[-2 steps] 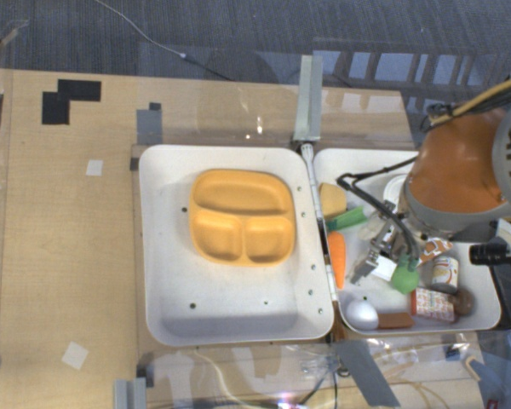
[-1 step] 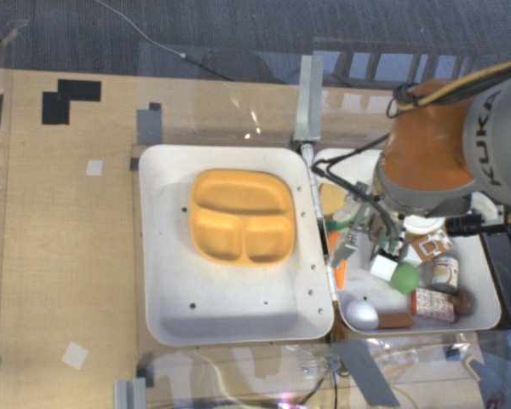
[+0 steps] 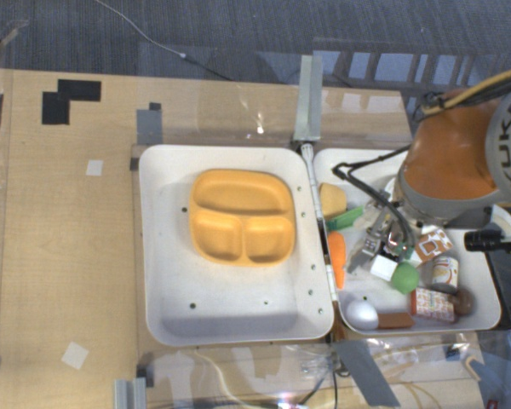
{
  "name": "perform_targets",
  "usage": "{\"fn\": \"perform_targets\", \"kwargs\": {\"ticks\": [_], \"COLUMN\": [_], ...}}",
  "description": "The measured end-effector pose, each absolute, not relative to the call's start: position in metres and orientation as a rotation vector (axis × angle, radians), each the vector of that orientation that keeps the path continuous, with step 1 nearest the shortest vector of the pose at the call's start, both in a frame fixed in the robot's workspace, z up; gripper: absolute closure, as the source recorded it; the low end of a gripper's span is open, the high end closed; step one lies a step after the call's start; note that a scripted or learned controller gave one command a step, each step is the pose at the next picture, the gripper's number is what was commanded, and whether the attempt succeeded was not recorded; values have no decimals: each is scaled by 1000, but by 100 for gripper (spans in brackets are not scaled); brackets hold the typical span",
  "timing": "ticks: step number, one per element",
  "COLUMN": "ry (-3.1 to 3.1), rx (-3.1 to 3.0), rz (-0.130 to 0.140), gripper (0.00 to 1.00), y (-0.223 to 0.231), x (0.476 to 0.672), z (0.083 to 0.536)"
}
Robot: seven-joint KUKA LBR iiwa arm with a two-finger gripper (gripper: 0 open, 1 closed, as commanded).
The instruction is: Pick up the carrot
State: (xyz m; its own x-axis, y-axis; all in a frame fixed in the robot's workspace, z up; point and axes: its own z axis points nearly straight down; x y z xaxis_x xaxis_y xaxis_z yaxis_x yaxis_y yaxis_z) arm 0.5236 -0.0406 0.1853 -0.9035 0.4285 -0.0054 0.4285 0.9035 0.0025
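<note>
The carrot [image 3: 336, 259] is a short orange piece lying lengthwise against the left wall of the right bin [image 3: 492, 318]. My gripper [image 3: 369, 248] hangs low just to the carrot's right, under the arm's orange band [image 3: 447, 156]. It looks close to the carrot, but nothing is visibly held. The arm's body hides the upper right part of that bin.
A yellow divided plate [image 3: 241, 216] sits in the left bin [image 3: 166, 296]. Around the carrot lie a yellow food piece [image 3: 332, 198], a green item [image 3: 345, 218], a white block [image 3: 383, 268], a green ball [image 3: 404, 277], cans [image 3: 433, 305] and a metal spoon [image 3: 362, 313].
</note>
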Motion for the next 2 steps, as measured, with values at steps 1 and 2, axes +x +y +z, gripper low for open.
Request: {"fn": "perform_targets", "kwargs": {"ticks": [1,2], "ry": [3086,3099], "rx": [540,437], "rz": [2,0], "gripper": [0,0], "y": [-37,-84], "x": [592,532], "z": [186,96]}}
